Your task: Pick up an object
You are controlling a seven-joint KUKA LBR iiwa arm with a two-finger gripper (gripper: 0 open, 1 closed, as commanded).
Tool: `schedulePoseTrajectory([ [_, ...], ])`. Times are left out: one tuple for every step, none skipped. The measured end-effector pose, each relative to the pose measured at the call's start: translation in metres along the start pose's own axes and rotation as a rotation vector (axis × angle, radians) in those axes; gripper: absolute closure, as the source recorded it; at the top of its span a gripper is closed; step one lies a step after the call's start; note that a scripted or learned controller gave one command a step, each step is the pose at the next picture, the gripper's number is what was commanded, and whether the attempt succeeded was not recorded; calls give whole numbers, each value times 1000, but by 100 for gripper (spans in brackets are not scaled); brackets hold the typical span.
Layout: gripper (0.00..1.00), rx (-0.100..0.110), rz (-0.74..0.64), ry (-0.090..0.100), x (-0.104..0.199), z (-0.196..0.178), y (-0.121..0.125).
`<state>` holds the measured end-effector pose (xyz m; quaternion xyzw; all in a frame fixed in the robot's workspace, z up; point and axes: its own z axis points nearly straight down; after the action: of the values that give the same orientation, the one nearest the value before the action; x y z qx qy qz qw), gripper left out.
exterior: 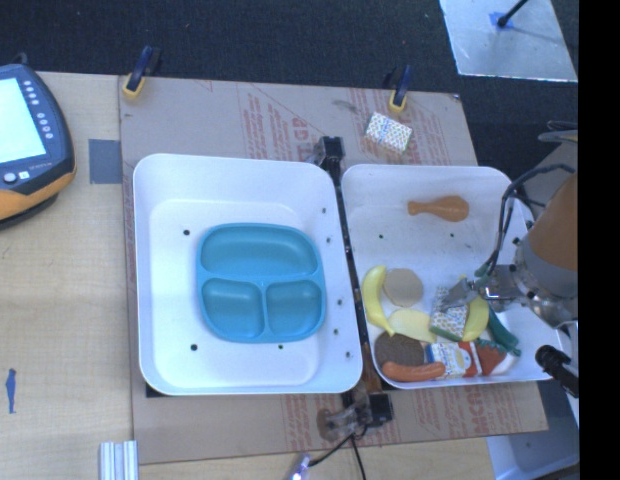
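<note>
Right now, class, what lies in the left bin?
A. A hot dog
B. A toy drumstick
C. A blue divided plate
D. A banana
C: the blue divided plate sits alone in the left bin, while the toy food lies in the right bin.

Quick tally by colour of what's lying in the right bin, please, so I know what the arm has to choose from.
Yellow: 2, a curved yellow toy banana and a second yellow banana piece
Tan: 2, a tan toy drumstick and a round beige disc
Brown: 1, a dark brown round patty
Red: 1, a red toy sausage
Total: 6; the cluttered small pieces by the gripper are too jumbled to count.
</note>
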<state>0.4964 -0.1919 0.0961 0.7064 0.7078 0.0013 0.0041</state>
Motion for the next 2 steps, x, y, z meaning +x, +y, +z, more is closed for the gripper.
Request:
schedulePoseTrajectory([
  [100,3,-7,-2,-1,-10,0],
  [100,-4,-6,1,76,-1,57],
])
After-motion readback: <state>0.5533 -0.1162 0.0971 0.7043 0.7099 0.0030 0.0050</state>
